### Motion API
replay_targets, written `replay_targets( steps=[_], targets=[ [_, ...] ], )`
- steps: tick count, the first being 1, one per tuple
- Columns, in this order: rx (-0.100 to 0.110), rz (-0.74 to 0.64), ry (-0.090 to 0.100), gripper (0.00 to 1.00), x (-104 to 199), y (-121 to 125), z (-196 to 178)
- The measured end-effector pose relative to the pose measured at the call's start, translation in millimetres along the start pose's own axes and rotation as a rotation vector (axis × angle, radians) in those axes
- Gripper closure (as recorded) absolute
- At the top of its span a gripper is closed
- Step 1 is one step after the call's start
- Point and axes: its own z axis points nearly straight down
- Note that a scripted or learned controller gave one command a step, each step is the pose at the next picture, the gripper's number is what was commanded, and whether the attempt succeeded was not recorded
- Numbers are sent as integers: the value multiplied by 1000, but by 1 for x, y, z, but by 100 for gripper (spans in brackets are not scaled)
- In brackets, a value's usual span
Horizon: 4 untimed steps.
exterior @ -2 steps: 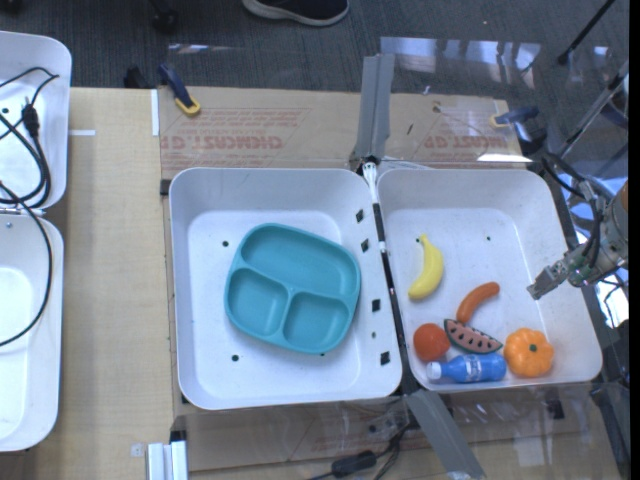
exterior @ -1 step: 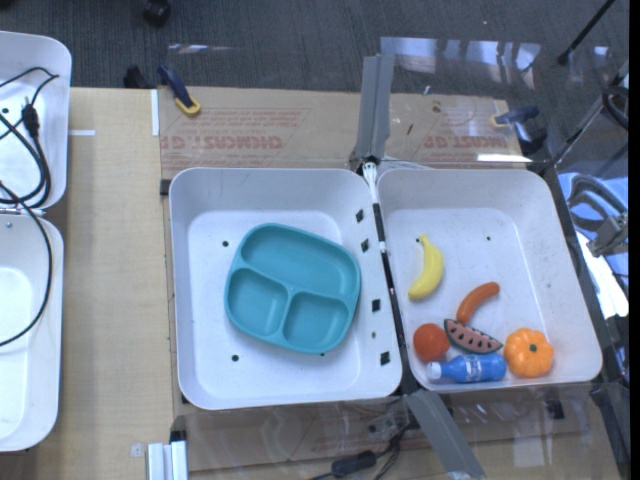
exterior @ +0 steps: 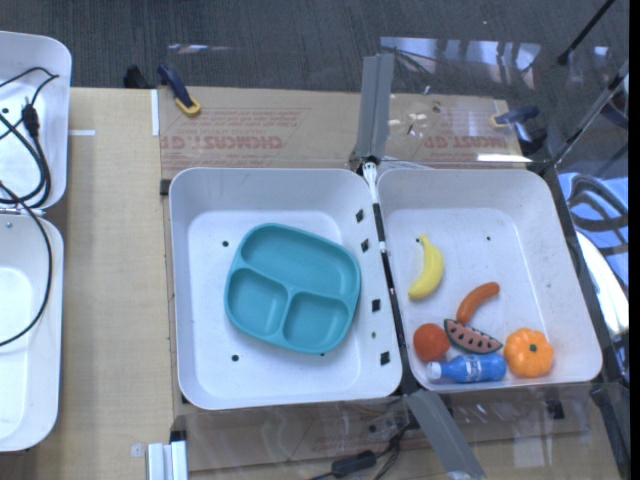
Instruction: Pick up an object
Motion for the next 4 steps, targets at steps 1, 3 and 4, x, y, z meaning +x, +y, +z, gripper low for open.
replay_targets(
  steps=[1, 3, 4],
  targets=[
    [2, 20, 2, 0, -29, 35, 116],
    [0, -159, 3, 0, 24, 30, 350],
    [1, -61, 4, 0, 45, 20, 350]
  ],
)
